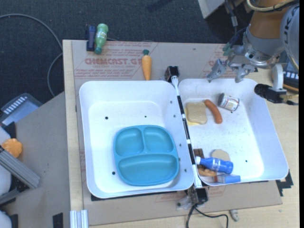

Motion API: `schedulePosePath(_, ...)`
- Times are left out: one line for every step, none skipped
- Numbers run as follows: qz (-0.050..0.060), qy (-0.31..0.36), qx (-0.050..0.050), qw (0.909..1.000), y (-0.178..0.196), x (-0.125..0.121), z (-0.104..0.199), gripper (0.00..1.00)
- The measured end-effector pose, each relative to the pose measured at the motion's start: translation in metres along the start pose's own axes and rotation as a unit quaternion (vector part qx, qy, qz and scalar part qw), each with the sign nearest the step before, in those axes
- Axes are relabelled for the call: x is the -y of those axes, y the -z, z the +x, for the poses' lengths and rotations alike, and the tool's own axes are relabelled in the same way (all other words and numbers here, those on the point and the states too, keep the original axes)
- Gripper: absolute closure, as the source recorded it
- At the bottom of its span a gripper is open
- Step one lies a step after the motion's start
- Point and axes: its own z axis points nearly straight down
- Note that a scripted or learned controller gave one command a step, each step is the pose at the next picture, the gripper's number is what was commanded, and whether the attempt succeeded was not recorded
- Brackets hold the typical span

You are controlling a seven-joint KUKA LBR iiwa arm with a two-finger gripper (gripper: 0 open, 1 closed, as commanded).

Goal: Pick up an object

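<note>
Camera view puts your pincer (231, 71) at 1 o'clock, fingers spread wide and holding nothing, over the right bin's (266, 141) far rim. Closest grab looks like the little can (228, 102), lying just below it.

Even, bright overhead illumination; the white bins (95, 103) verge on overexposure and cast only soft, short shadows. Focus is moderately sharp centrally, with coarse grain and slight softness toward the corners.

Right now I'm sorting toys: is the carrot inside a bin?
No, the carrot lies on the board behind the left bin.
</note>
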Motion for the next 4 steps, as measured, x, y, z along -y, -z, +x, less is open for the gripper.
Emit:
schedulePosePath(0.002, -0.001, 0.0, 1.0, -0.12, 0.056, -0.036, 0.0)
schedulePosePath(-0.002, 0.0, 0.0, 1.0, -0.135, 0.037, -0.005, 0.0)
schedulePosePath(-0.004, 0.0, 0.0, 1.0, -0.124, 0.036, -0.004, 1.0)
schedulePosePath(-0.001, 0.001, 0.0, 1.0, -0.037, 0.063, 0.067, 1.0)
